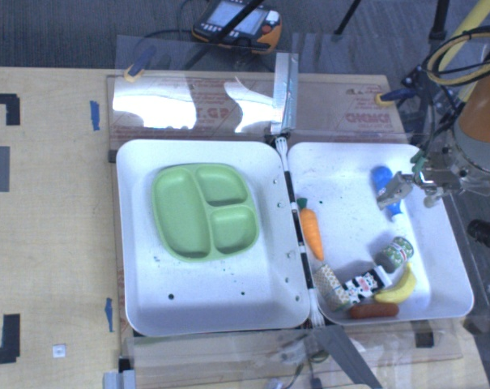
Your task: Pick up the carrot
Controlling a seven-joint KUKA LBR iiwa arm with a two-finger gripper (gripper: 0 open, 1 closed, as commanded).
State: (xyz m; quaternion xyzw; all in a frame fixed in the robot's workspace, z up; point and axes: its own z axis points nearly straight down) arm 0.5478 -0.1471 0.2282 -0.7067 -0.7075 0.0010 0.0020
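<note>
The orange carrot (311, 230) with its green top lies in the right bin (342, 168), lengthwise against the bin's left wall. My gripper (413, 191) hangs over the right side of that bin, well to the right of the carrot and a little farther back. Its two fingers stand apart, open, with nothing between them. One finger (398, 186) is right beside a blue object (382, 178).
A green divided plate (204, 211) sits in the left bin (139, 241). At the right bin's front lie a banana (400, 287), a green can (396, 251), a red sausage (372, 309), a black-and-white item (363, 284) and a patterned packet (329, 281).
</note>
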